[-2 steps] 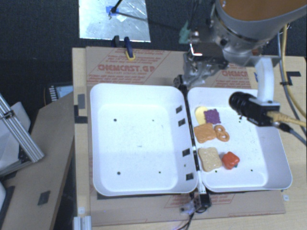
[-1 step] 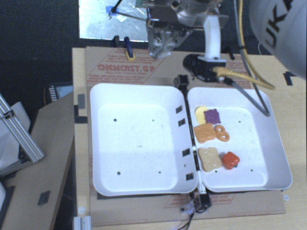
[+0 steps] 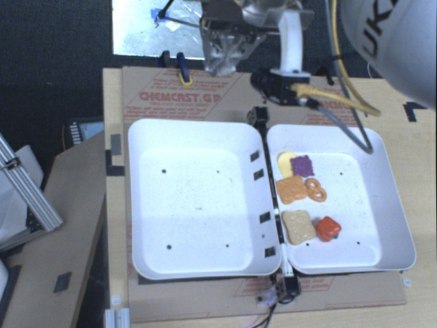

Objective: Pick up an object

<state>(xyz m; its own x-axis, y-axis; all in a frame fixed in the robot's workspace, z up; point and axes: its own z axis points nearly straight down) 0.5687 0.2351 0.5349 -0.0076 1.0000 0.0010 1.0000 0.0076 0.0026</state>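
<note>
My gripper (image 3: 224, 59) hangs high above the back edge of the bench, beyond the left bin (image 3: 147, 183), with nothing seen between its fingers. In the right bin (image 3: 382, 203) a cluster of small items lies near the left wall: a yellow piece (image 3: 285, 162), a purple piece (image 3: 302, 165), an orange flat piece (image 3: 291, 190), a pretzel (image 3: 315, 190), a tan bread slice (image 3: 298, 227) and a red pepper (image 3: 328, 229). All of them lie well away from the gripper.
Brown cardboard (image 3: 171, 96) lies under both bins. A blue and yellow clamp (image 3: 183, 70) sits at the cardboard's back edge. Black clips (image 3: 263, 195) run along the seam between the bins. An aluminium frame (image 3: 24, 186) stands at the far left.
</note>
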